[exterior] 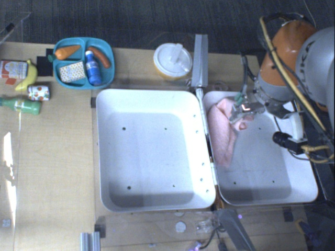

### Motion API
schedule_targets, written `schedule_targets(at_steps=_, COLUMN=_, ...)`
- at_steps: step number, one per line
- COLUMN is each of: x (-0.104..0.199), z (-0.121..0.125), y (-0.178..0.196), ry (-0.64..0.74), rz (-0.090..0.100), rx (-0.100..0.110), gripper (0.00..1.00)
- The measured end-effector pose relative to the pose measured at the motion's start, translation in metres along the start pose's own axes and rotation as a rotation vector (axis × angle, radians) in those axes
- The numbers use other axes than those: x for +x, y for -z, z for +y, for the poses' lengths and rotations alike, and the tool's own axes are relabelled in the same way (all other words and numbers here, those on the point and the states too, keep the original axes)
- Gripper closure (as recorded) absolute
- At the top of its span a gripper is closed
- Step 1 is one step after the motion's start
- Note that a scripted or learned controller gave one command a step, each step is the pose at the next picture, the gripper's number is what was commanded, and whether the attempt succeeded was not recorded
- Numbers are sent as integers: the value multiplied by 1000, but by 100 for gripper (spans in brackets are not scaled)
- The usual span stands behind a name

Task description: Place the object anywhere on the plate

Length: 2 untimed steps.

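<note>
The gripper [245,110] is hovering in the right bin [272,192], whether clenched or released I cannot tell, touching the pink cloth [222,132], whose long axis is running twelve-to-six, trailing toward seven o'clock from it.

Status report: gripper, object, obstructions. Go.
Gripper at upper end of pink cloth, right bin. Grasp unconfirmed. Blue divided plate far left, holding toy food.
</note>
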<state>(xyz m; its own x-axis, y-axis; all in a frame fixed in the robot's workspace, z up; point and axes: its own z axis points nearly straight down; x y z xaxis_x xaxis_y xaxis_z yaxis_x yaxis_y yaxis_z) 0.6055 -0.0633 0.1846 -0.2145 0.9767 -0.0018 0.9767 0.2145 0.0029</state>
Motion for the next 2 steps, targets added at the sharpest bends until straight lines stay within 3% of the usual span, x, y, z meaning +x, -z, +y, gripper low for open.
schedule_targets(at_steps=1, x=1, z=2, y=41, ry=7, rz=0, rx=-1, gripper=100)
schedule_targets(at_steps=2, x=53, z=21, y=32, ry=412, rz=1, rx=-1, gripper=100)
